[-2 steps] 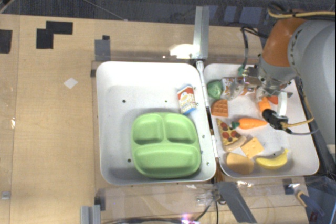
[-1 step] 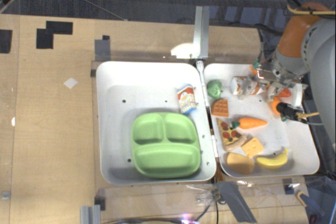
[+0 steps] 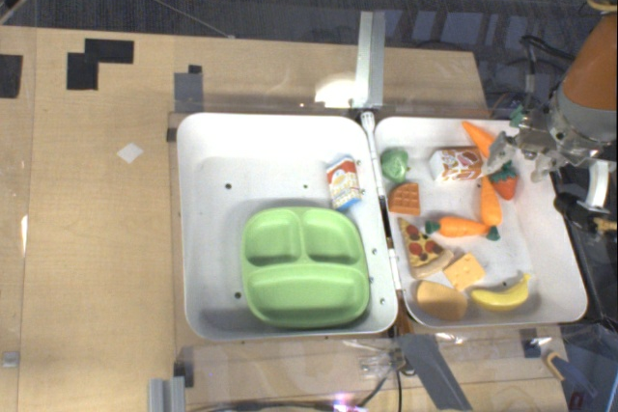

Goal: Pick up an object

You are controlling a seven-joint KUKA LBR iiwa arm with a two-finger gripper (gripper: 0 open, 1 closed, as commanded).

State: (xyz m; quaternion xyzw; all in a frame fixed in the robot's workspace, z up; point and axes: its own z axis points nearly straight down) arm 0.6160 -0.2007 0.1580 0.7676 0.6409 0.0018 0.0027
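My gripper (image 3: 519, 157) hangs over the far right corner of the right bin (image 3: 572, 267), open, with nothing between its fingers. Just below it lie a red strawberry (image 3: 504, 182) and an orange carrot (image 3: 490, 201); another carrot (image 3: 475, 134) lies to its left at the back. Also in this bin are a white snack packet (image 3: 455, 165), a green leafy toy (image 3: 393, 162), a waffle (image 3: 405, 199), a pizza slice (image 3: 422, 246), a third carrot (image 3: 459, 228), a cheese wedge (image 3: 463, 271), a banana (image 3: 500, 293) and a bread piece (image 3: 440, 300).
The left bin (image 3: 208, 207) holds a green divided plate (image 3: 305, 267) at its front and a small red and white carton (image 3: 344, 182) by the wall shared with the right bin. A metal post (image 3: 371, 63) stands behind the bins.
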